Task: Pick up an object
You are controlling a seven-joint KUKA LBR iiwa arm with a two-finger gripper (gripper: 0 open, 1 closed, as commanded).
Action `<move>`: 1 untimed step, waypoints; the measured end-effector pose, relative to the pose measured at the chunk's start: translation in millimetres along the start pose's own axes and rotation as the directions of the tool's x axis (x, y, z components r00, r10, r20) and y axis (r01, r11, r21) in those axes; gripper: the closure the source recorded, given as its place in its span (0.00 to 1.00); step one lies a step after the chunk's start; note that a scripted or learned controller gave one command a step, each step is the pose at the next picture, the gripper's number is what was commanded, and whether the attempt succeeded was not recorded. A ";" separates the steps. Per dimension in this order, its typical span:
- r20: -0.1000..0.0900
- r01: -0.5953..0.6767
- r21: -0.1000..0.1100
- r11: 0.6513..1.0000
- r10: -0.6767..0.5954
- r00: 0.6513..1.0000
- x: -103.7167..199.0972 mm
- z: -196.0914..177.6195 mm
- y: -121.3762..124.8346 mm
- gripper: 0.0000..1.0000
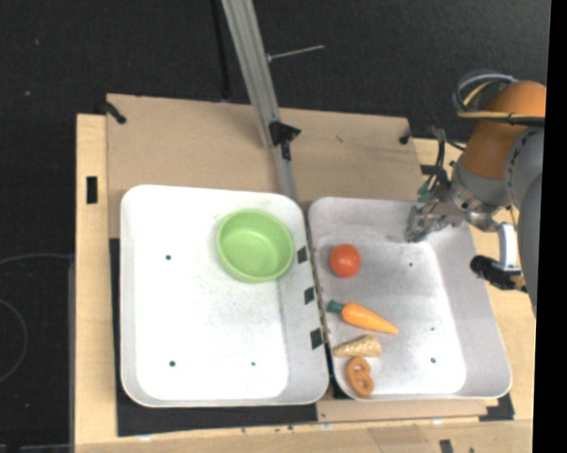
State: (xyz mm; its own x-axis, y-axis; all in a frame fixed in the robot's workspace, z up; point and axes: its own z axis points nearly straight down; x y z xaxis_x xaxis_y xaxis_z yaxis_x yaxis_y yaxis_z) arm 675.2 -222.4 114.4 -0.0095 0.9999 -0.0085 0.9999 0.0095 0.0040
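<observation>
The right bin [449, 313] holds a red tomato [346, 260], an orange carrot [367, 317] with a green stub, a pale tan root-like piece [357, 347] and a small orange pretzel-shaped item [360, 375]. A green bowl [255, 245] sits in the left bin [167, 310] near its upper right. My gripper [420, 226] hangs over the upper right part of the right bin, well to the right of the tomato and apart from every object. Nothing shows between its fingers.
A slanted metal pole [259, 84] crosses the back of the bench down to the gap between the bins. The grey arm with its orange band [502, 122] comes in from the right. Bare bin floor lies right of the carrot.
</observation>
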 end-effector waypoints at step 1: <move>-0.006 -0.007 -0.005 1.000 0.007 1.000 -0.6 -64.9 -2.7 1.00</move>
State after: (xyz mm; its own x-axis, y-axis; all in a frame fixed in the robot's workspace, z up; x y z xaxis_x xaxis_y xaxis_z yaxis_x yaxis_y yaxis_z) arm 672.3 -222.5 179.3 -0.0022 1.0000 -0.0026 1.0000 0.0022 0.0090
